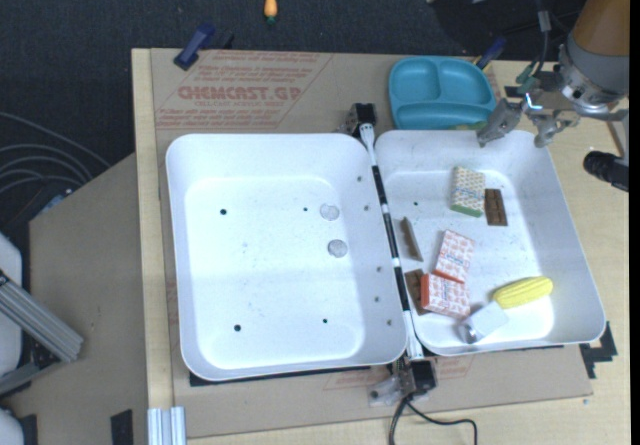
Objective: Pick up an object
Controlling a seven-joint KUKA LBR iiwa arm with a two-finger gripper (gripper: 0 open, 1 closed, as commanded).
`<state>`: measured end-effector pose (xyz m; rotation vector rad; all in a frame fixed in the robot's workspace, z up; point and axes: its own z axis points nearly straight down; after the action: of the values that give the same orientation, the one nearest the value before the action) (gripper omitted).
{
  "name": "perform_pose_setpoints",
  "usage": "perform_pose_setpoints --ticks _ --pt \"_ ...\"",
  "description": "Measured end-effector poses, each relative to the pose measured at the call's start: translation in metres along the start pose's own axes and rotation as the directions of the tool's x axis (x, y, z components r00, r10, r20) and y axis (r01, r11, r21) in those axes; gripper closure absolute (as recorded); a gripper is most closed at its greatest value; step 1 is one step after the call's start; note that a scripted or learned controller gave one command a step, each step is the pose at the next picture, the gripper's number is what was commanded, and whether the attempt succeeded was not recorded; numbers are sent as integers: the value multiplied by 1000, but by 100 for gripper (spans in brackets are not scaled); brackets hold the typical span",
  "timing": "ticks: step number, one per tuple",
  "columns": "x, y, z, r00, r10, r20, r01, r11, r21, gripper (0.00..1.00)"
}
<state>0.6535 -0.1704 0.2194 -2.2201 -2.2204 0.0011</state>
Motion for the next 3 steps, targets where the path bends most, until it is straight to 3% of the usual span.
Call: perform_pose_setpoints --ticks 1,2,3 --pt "-27 -6 131 1000 0 2 0 1000 -7 0" --pt "-2 14 134 1000 -2 1 2 1000 -4 0" --pt "-12 14 134 1000 0 2 0 1000 -4 0"
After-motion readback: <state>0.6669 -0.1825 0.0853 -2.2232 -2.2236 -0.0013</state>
